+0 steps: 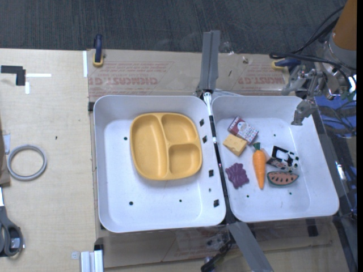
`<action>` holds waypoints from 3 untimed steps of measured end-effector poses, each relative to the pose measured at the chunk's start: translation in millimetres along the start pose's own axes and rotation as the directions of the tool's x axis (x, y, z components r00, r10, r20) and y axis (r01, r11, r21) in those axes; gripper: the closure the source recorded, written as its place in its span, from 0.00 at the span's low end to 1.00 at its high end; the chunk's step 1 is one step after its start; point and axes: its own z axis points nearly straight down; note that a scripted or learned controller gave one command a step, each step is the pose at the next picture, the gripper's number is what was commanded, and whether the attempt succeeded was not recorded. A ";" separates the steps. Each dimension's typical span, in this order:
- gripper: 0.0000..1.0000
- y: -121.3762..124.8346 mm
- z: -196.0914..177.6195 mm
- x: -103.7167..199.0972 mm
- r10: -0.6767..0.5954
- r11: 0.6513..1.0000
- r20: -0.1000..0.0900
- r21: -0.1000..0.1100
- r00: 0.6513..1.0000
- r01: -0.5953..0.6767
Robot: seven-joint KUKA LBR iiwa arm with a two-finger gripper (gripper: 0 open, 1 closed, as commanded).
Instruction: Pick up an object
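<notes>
The loose objects that could be picked all lie in the right bin, below and to the left of the gripper, and none of them is in contact with it. Closest to the gripper is a small black-and-white piece, a little below it and slightly left, with a watermelon slice just under that piece and touching or nearly touching it. Further left of the gripper an orange carrot lies lengthwise, its green top pointing up the view. Beyond the carrot, still further from the gripper, are a yellow cheese wedge, a red-and-white carton just above the wedge and touching it, and a purple bunch of grapes below the wedge. The gripper itself hangs over the far right corner of the right bin, near its rim; whether it is open or closed cannot be told from this angle, and nothing is seen in its grasp. Well to the gripper's left, across the divider, the left bin holds a yellow divided plate. Farthest from the gripper, on the bench, lie a roll of tape and a pair of scissors.
</notes>
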 end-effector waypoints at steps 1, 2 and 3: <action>0.00 73.6 119.0 -3.5 0.178 0.984 -0.001 -0.001 0.984 -0.178; 0.00 32.2 167.9 66.1 0.178 0.984 0.001 0.000 0.984 -0.178; 0.00 46.0 169.1 67.3 0.073 0.997 -0.001 0.000 0.997 -0.073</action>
